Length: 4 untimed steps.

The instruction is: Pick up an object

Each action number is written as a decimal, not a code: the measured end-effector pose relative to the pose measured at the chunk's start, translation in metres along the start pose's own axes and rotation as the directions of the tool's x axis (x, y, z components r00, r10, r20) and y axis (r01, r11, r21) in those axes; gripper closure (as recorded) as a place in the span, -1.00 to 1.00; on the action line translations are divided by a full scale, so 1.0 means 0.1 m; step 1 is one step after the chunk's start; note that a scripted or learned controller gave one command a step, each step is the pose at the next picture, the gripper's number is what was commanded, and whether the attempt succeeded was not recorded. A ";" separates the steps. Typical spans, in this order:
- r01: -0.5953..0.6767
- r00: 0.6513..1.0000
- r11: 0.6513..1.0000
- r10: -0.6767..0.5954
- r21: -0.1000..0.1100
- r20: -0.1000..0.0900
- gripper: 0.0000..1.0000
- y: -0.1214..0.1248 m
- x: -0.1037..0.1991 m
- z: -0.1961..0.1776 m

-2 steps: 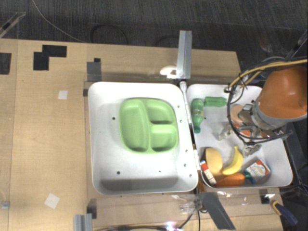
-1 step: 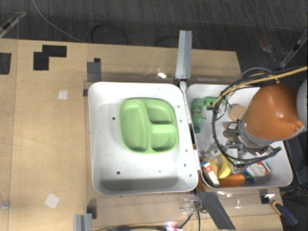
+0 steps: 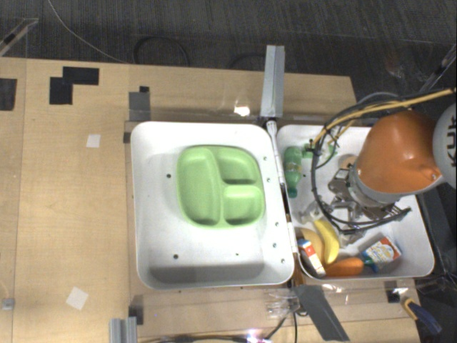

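Observation:
The arm's orange band and grey wrist hang over the right bin, hiding the gripper beneath them. In that bin lie a green bottle at the back left, a yellow banana at the front, an orange carrot-like piece by the front wall, a small red and white item at the front left, and a colourful carton at the front right. The wrist stands just behind the banana and the carton.
The left bin holds a green divided plate in its middle. A grey divider post rises at the back between the bins. Black cables loop around the wrist. Wooden bench spreads to the left.

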<state>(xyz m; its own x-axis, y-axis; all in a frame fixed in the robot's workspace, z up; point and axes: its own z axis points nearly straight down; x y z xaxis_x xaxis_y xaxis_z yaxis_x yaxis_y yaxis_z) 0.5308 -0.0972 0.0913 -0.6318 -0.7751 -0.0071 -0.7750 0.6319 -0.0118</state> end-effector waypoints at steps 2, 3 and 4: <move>-0.044 0.999 0.999 0.044 0.007 0.008 -1.00 -0.06 0.02 0.00; -0.105 0.994 0.994 0.105 0.007 0.009 -1.00 -0.03 0.06 0.00; -0.099 0.995 0.995 0.099 -0.001 0.001 -1.00 -0.72 -0.05 -0.20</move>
<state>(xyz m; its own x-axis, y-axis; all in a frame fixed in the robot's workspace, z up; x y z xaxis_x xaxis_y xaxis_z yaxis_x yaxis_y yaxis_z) 0.5900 -0.1388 0.1124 -0.7057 -0.7085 -0.0093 -0.7084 0.7057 -0.0099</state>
